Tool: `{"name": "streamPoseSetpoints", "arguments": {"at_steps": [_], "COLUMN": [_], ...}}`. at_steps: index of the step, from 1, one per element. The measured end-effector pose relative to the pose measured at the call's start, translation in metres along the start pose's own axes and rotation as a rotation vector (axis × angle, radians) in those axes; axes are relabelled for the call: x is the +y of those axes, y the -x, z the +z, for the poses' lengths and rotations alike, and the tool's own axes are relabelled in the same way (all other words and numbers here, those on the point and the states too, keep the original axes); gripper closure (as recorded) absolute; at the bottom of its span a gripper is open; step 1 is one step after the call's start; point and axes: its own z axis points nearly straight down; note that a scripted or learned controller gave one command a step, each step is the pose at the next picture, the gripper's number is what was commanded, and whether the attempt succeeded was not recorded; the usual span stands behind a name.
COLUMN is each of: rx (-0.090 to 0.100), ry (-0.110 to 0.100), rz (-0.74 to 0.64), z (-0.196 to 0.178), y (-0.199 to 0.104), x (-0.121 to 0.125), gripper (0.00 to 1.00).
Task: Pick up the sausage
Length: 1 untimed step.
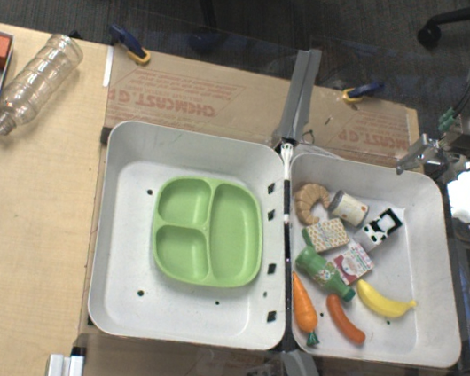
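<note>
The sausage (345,320) is a short red-orange link lying flat near the front of the right bin (444,291). It sits between a carrot (304,305) on its left and a banana (384,300) behind it on the right. My gripper (424,157) hangs at the far right corner of that bin, above its rim and well away from the sausage. Nothing is visibly held in it.
The right bin also holds a green bottle (325,272), a croissant (310,202), a cracker (327,235), a small can (348,208), a black-and-white toy (381,228) and a pink packet (352,262). A green divided plate (209,230) lies in the left bin (119,234). A plastic bottle (36,80) lies on the bench at left.
</note>
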Motion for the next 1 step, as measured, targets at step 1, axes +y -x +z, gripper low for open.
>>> {"name": "streamPoseSetpoints", "arguments": {"at_steps": [1], "rx": [-0.002], "ry": [0.0], "rz": [-0.003], "z": [-0.009], "y": [0.0001], "x": [0.0004], "gripper": [1.0]}}
